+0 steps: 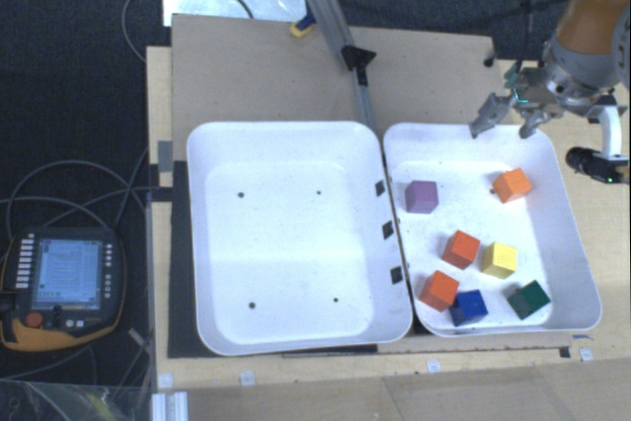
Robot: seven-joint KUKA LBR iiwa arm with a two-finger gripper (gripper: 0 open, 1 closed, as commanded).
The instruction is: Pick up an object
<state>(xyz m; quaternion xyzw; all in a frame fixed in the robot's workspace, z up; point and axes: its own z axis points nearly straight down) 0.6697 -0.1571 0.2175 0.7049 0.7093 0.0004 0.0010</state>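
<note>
Seven small blocks can be seen in the right bin (567, 212), so that bin is used as the landmark here. A purple cube (422, 196) is sat near its left wall, toward the back. An orange cube (512, 184) is tilted a bit and parked near the back right. Around the middle, a second orange cube (460, 248) is found with a yellow cube (500, 258) just beside it on the right. Toward the front wall, a third orange cube (440, 290) is nearly touching a blue cube (469, 307), and a dark green cube (529, 299) is set apart from them, close to the front right corner. All look like plain solid-colour blocks, roughly the same size.

The gripper (507, 119) is held above the bin's back rim, with both fingers spread apart and nothing between them. It's well apart from every block; the tilted orange cube is the nearest one.

Room-wise: the purple cube and the back orange cube are each left with bare white floor all around. The front cluster is crowded, and the green cube is hemmed in by the sloped wall. A wide open strip of floor is left along the back of the bin, under the fingers. The left bin (207, 212) is butted up against the right bin's left wall.
</note>
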